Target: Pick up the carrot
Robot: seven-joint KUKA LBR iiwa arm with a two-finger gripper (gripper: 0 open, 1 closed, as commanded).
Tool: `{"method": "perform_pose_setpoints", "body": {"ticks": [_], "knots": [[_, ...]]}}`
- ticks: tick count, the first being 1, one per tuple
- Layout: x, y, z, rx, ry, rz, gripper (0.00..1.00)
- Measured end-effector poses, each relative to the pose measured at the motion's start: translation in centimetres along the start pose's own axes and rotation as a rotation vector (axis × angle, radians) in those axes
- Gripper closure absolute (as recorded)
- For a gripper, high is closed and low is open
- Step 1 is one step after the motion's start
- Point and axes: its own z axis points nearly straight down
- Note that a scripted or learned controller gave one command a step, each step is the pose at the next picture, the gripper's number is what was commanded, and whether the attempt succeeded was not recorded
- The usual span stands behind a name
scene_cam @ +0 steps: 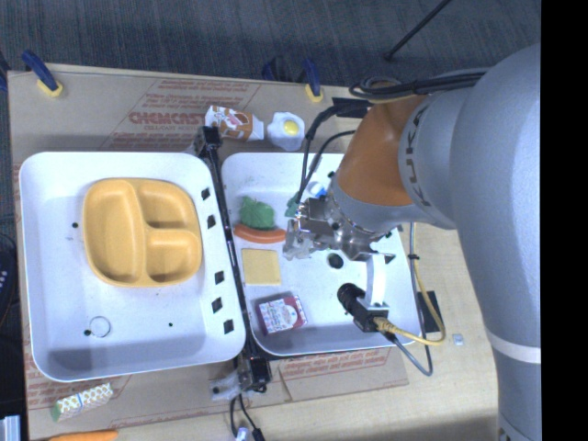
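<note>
The carrot (259, 234), a short orange stick, lies flat near the left wall of the right bin (317, 338), just below a green leafy piece (257, 212). My gripper (299, 238) hangs low over the bin right at the carrot's right end, close to it or touching it. The metal wrist and the grey arm with its orange band (381, 159) cover the bin's upper right part. The carrot rests on the bin floor.
A yellow cheese slice (261, 266) and a red packet (279, 313) lie below the carrot. The left bin (46, 274) holds a yellow divided plate (142, 231). A small carton (230, 122) and a yellow-white item (288, 129) sit beyond the bins.
</note>
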Motion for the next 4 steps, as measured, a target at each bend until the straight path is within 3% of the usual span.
{"method": "perform_pose_setpoints", "body": {"ticks": [1, 2, 3, 4], "knots": [[-4.0, -3.5, 6.2, 0.002, 0.000, -0.031, 1.00], [-9.4, -2.6, -4.7, -0.002, 0.000, 0.001, 1.00], [-9.4, -2.6, -4.6, -0.002, 0.000, 0.001, 0.00], [-2.7, -3.7, 0.1, 0.001, 0.001, -0.083, 0.00]]}}
